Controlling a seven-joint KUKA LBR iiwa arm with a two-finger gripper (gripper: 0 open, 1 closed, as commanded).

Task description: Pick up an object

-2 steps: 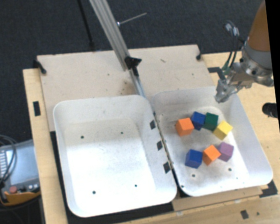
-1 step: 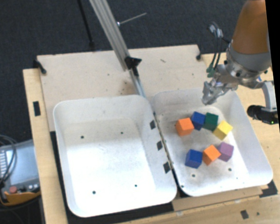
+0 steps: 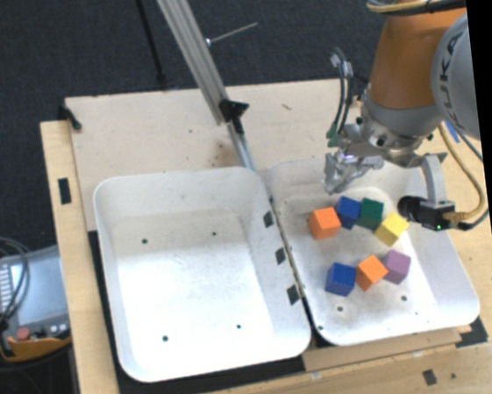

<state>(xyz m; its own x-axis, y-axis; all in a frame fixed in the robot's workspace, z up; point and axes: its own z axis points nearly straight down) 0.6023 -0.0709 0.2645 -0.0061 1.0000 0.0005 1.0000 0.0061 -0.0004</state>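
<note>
The pincer (image 3: 342, 174) hangs over the far part of the right bin (image 3: 443, 302), just above the blue cube (image 3: 349, 211); whether it is released or clenched cannot be told, and nothing shows in its grip. In that bin an orange cube (image 3: 324, 222), the blue cube, a green cube (image 3: 371, 213) and a yellow cube (image 3: 391, 229) lie in a touching row. Nearer the front edge sit another blue cube (image 3: 340, 278), another orange cube (image 3: 372, 270) and a purple cube (image 3: 398, 265). The left bin (image 3: 192, 268) stands beside it on the worktop (image 3: 141, 124).
</note>
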